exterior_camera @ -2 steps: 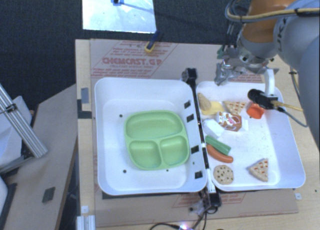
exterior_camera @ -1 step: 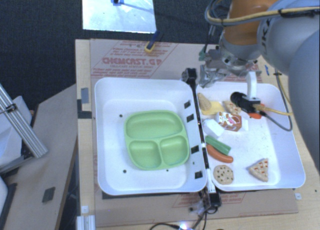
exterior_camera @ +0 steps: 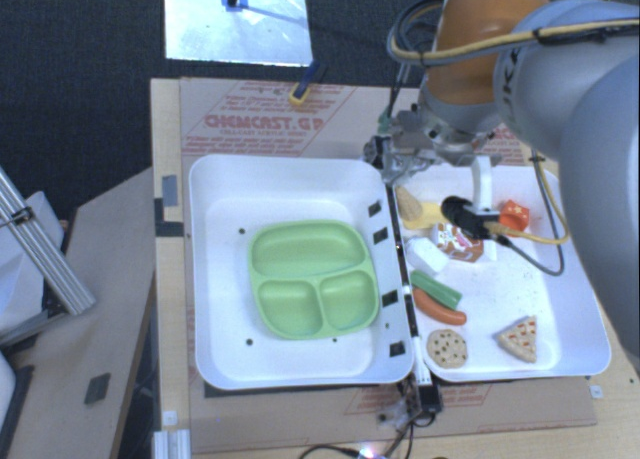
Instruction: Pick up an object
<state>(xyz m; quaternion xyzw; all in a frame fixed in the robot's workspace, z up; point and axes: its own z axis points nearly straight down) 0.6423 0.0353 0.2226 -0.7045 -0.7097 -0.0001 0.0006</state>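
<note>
The big grey arm (exterior_camera: 580, 77) covers the far corner of the right bin (exterior_camera: 585, 347). The gripper (exterior_camera: 398, 165) is dark and small, so I cannot tell if it is wide or narrow. A yellow toy (exterior_camera: 418, 211) lies just beside it, partly hidden, while the cookie (exterior_camera: 447, 348) and pizza slice (exterior_camera: 520, 339) lie well apart from it.

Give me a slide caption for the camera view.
The tool hangs over the right bin of toy food; a green divided tray lies in the left bin.

A shiny, perhaps metal, square plate (exterior_camera: 238, 7) lies beyond the printed cardboard (exterior_camera: 265, 119).
</note>
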